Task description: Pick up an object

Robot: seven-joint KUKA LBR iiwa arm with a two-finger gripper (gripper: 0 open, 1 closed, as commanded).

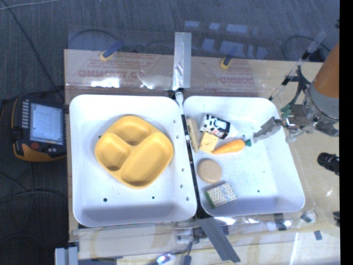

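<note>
Evidently approach step: claw (263, 132) over right bin (287, 170), empty, tip just beside carrot (229, 146) (finger gap too blurred to judge). Carrot lies near bin middle, touching yellow block (208, 142). Next move, I'd guess: lower squarely astride carrot, then close.

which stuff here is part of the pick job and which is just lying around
Job: gripper, carrot, round tan disc, black-and-white packet, yellow block, patterned packet, right bin.

Lying about: yellow divided dish, left bin, handheld pendant.
</note>
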